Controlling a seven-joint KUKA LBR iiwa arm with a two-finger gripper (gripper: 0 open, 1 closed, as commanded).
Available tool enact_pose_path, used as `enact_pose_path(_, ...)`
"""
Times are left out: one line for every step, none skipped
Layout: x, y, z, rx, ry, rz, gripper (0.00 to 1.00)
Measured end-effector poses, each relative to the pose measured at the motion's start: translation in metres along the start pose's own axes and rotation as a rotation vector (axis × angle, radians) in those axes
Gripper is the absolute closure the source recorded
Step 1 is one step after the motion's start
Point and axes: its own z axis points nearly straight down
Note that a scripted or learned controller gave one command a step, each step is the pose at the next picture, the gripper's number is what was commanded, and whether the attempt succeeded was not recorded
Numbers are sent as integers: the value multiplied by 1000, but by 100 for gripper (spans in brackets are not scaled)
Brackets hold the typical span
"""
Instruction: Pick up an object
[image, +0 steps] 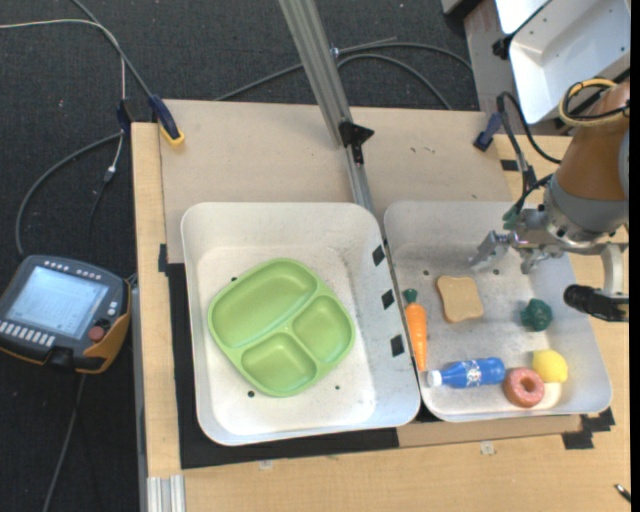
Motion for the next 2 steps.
enact_pose_path(1,1,52,-4,0,0,0)
enact_pose_path(1,3,36,-10,-2,-1,100)
